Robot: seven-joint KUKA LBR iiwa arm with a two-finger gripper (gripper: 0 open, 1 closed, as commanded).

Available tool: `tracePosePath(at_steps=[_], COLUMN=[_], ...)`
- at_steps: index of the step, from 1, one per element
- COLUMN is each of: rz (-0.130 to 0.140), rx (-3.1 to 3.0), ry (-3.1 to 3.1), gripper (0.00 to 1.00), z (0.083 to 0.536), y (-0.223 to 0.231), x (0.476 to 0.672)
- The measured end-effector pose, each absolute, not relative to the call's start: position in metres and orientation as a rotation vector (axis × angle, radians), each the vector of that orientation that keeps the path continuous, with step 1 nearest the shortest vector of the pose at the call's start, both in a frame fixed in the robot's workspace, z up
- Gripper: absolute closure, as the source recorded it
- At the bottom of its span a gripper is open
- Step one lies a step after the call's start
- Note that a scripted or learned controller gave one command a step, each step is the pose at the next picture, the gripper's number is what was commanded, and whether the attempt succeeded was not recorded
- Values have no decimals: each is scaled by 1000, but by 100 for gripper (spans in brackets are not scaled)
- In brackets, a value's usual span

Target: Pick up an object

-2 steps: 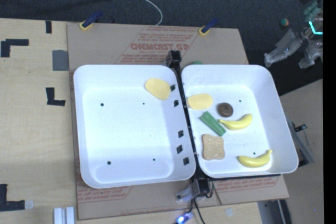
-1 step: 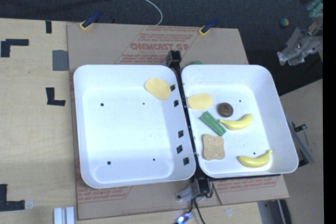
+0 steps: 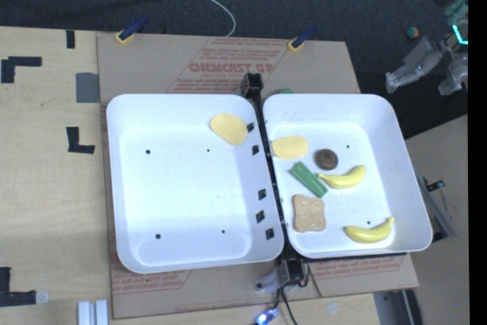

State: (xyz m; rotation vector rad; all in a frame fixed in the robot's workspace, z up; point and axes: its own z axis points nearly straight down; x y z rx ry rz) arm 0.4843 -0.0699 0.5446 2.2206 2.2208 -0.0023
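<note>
Toy food lies in the two bins. The left bin (image 3: 129, 186) has one flat yellow round piece (image 3: 229, 129) near its far right corner. The right bin (image 3: 403, 171) has more: a second yellow round piece (image 3: 290, 147) by its left wall, a brown ball (image 3: 326, 159), a green stick (image 3: 308, 180), a banana (image 3: 343, 177) in the middle, a slice of bread (image 3: 309, 213), and another banana (image 3: 370, 231) near the front right corner.

The gripper (image 3: 415, 72) hangs off past the far right corner of the surface, well apart from every toy, and nothing is in it. So the pick is not yet started.

To do it well, I think the arm should go for a toy with room around it. The front banana and the piece in the left bin both lie alone. The green stick touches the middle banana, so that pair looks harder. The flat pieces may slip.

The gripper is small and blurry, and the arm is cut off at the right edge. I cannot tell if the gripper is spread or pressed together.
</note>
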Motion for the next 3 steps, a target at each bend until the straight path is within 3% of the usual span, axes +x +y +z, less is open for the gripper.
tracePosePath(at_steps=[1,2,3], rz=[-3,-19,-13], rx=[2219,2223,2212], ry=[2220,2238,2242], gripper=[100,100,100], z=[555,419,333], y=[-70,0,116], x=[485,486,482])
